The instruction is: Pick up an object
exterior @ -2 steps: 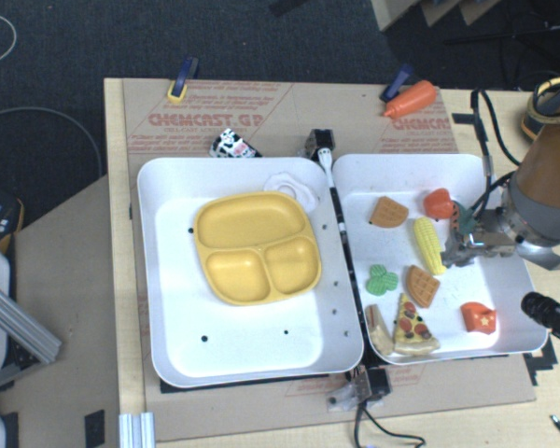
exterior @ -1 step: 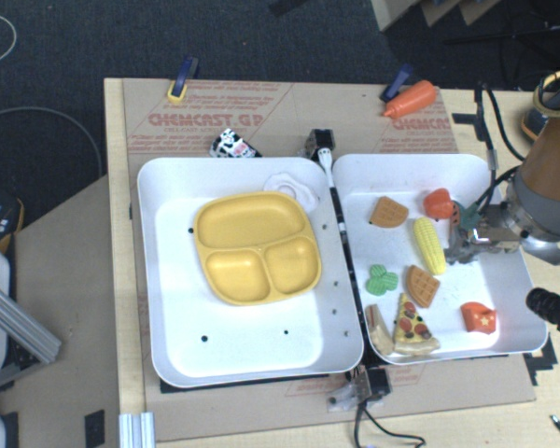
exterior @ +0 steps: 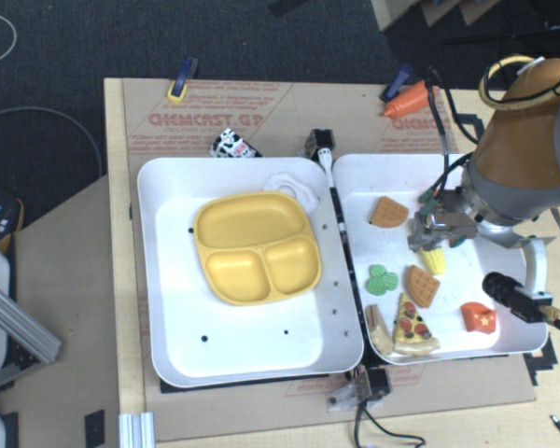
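The right bin [exterior: 373,180] holds several toy foods. A round brown cookie [exterior: 388,213] lies near its back. A yellow piece [exterior: 435,261] sits in the middle, with a brown cracker [exterior: 422,287] and a green piece [exterior: 382,280] to its left. A pizza slice [exterior: 412,327] lies at the front rim and a red piece [exterior: 479,317] at the front right. My gripper [exterior: 435,239] hangs low over the yellow piece, its tips right at that piece's top edge. The grey wrist hides how the fingers stand.
The left bin [exterior: 168,315] holds a yellow divided plate [exterior: 257,246] and a small white object [exterior: 294,185] behind it. Clamps sit on the cardboard at the back: blue-yellow [exterior: 180,79] and orange [exterior: 406,100]. A black cylinder [exterior: 507,293] juts from the arm over the right bin's edge.
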`<state>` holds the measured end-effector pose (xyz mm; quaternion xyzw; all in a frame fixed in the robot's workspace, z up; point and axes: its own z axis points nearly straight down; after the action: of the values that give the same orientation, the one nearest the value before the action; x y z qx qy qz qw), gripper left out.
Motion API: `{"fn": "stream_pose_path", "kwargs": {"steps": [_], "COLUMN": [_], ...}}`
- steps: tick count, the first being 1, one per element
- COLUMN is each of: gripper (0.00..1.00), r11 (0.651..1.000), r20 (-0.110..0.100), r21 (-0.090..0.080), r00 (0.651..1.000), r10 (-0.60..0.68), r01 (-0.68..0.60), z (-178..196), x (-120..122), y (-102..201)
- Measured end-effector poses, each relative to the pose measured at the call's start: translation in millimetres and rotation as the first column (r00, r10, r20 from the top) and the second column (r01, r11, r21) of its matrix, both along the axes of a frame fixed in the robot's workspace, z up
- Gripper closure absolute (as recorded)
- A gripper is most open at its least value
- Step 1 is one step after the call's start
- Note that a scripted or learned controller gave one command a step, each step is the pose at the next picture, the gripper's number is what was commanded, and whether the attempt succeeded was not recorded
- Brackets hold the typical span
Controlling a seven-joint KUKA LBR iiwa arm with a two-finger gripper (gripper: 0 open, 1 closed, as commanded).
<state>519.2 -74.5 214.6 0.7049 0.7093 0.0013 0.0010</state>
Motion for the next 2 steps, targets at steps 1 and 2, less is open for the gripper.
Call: {"fn": "stream_pose_path", "kwargs": {"steps": [1, 2], "gripper": [1.00, 1.00], "r11": [1.000, 1.000], "r20": [0.001, 0.002], "r21": [0.000, 0.000], "r00": [1.000, 1.000], "r10": [0.000, 0.000], "r01": [0.000, 0.000], "z": [-4.1, 4.5], "x": [30.0, 62.1], "y": [38.9, 77.2]}}
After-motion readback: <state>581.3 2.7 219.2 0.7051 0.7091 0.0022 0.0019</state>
